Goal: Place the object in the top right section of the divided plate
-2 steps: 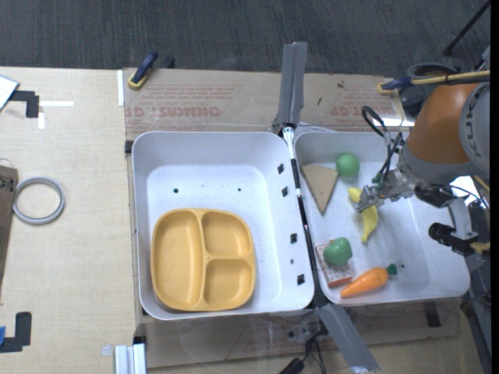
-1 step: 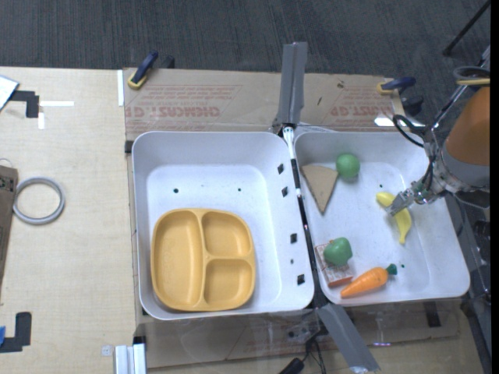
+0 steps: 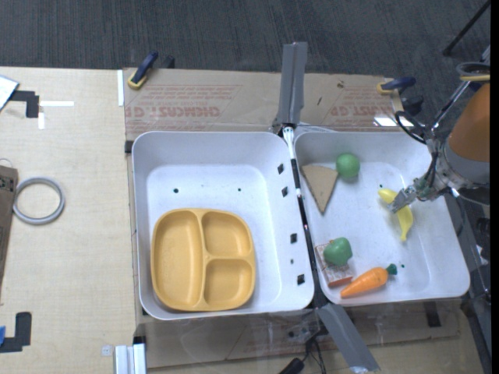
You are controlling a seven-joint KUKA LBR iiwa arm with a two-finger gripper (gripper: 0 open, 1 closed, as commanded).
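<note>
A yellow divided plate (image 3: 204,258) is seen in the left bin (image 3: 156,162), all its sections bare. In the right bin (image 3: 444,279) a banana (image 3: 399,213) is lying near the right wall, and the gripper (image 3: 404,199) is set right over its upper end; whether the banana is held cannot be told. A brown wedge (image 3: 320,184), two green balls (image 3: 348,165) (image 3: 338,249) and a carrot (image 3: 365,281) are spread across the same bin.
</note>
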